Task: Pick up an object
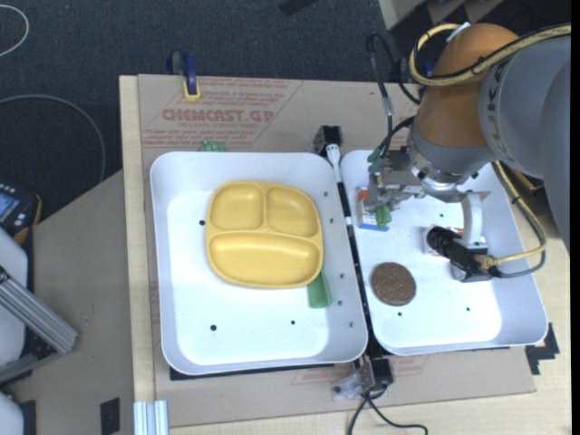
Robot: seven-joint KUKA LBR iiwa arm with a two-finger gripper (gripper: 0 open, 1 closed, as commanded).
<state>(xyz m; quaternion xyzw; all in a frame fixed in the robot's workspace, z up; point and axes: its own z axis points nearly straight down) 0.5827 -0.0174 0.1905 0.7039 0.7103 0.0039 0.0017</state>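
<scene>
The pincer (379, 202) hung over the far left corner of the right bin (435, 320), pointing down, its metal parts crowded together so that whether it stood wide or narrow could not be told. A small green piece (381, 214) showed right at its tip, with flecks of red and blue beside it; whether it was gripped was not clear. Nearer the camera in the same bin lay a flat brown disc (394, 284), round with a dull, speckled face, apart from the pincer. The arm (462, 98) rose to the right, a smooth grey shell with a glossy orange band above the wrist, bent down over the bin. The left bin (245, 320), white and shallow with rounded corners, held a yellow plate (265, 234) of matte plastic, moulded into three compartments. A green stick (318, 293) poked out from under its near right edge. Both bins sat on a pale surface (227, 107) printed with red lettering, a blue and yellow clamp (189, 75) at its far edge. Dark carpet (109, 25) lay beyond.
</scene>
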